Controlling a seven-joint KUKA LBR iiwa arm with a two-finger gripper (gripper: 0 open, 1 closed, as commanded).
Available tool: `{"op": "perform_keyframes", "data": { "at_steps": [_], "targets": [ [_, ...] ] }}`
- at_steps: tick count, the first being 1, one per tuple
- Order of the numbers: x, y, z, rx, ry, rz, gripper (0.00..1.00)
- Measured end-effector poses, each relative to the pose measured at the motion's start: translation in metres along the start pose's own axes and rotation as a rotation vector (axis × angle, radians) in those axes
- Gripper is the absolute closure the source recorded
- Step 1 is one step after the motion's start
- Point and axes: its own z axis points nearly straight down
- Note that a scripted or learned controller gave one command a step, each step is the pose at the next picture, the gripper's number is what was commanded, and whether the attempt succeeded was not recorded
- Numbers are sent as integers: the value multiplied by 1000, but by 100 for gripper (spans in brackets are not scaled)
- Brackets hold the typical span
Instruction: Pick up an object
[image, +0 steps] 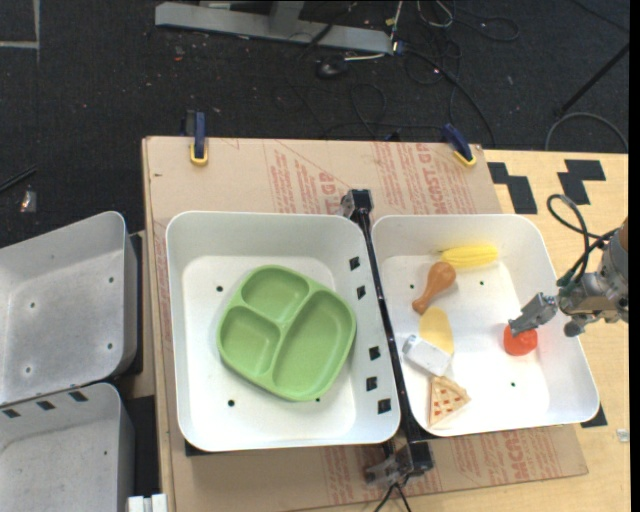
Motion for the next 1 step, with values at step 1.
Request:
{"op": "perform_keyframes", "data": {
  "at_steps": [1],
  "targets": [
    [1,3,-7,-12,-3,-4,0]
  ]
}}
